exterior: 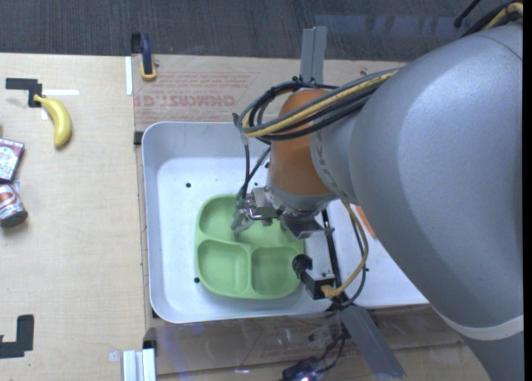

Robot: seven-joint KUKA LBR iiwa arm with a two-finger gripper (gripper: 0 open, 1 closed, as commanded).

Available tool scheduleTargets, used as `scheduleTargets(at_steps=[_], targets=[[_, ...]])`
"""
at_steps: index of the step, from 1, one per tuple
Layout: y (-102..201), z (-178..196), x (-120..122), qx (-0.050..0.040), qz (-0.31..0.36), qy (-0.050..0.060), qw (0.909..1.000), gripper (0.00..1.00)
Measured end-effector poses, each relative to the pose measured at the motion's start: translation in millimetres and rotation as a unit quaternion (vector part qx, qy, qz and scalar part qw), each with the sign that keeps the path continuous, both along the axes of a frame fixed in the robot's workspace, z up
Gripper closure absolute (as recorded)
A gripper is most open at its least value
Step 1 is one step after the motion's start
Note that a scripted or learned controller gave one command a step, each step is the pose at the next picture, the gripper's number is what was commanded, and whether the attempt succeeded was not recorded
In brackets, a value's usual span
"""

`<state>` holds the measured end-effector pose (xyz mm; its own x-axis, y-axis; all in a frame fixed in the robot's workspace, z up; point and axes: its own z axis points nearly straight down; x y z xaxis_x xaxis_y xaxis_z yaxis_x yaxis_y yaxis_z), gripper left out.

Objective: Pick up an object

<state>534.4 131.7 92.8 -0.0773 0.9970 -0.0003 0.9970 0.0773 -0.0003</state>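
The green divided plate [237, 259] lies flat in the white bin [162, 205], toward its near side. The arm [432, 180] reaches in from the right and hangs low over the plate's upper right part, its orange band [295, 150] just above. The gripper [246, 215] sits at the plate's upper compartment, right at or on the surface. Whether it grips the plate cannot be told. On the bench to the left, well apart, lie a banana [58, 120] and a can [12, 205].

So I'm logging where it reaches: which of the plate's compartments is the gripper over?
The gripper hangs over the green plate's top compartment, at its right edge; the two lower compartments lie nearer the camera.
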Motion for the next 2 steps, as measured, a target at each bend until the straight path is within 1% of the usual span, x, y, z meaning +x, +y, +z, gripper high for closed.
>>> scheduleTargets(at_steps=[1,2], targets=[[-1.5,10.0,0.5,-0.0009,-0.002,0.0,1.0,1.0],[-1.5,10.1,0.5,-0.001,-0.002,0.0,1.0,0.0]])
